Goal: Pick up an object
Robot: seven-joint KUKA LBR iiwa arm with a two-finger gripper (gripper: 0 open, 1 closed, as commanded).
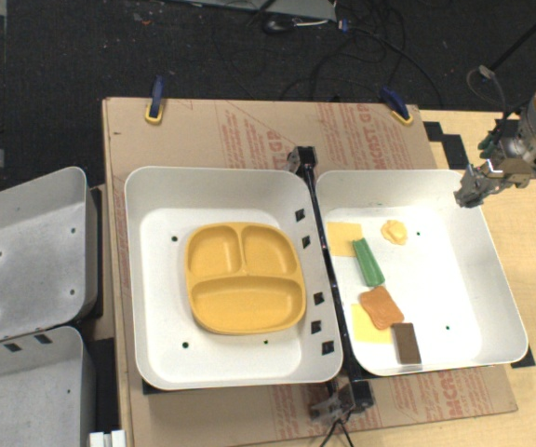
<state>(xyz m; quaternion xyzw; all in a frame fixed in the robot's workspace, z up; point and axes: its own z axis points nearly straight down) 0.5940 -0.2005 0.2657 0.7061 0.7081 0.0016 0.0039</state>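
The right bin (491, 277) holds the small items. The green bar (368, 262) lies left of its centre. The gripper (471, 192) hovers at its far-right rim (grip unreadable), so approach comes next: travel inward, then descend.

- Green bar (368, 262): long, flat, slanted, in the left half of the right bin, lower right of centre frame.
- Yellow pad (342, 237): pale, flat, partly under the bar's upper end.
- Orange lump (395, 232): small, rounded, just right of that pad, apart from it.
- Orange slab (381, 306): flat, tilted, below the bar.
- Second yellow pad (368, 328): partly under the slab.
- Brown block (406, 343): dark, upright oblong, lowest, touching the slab's corner.
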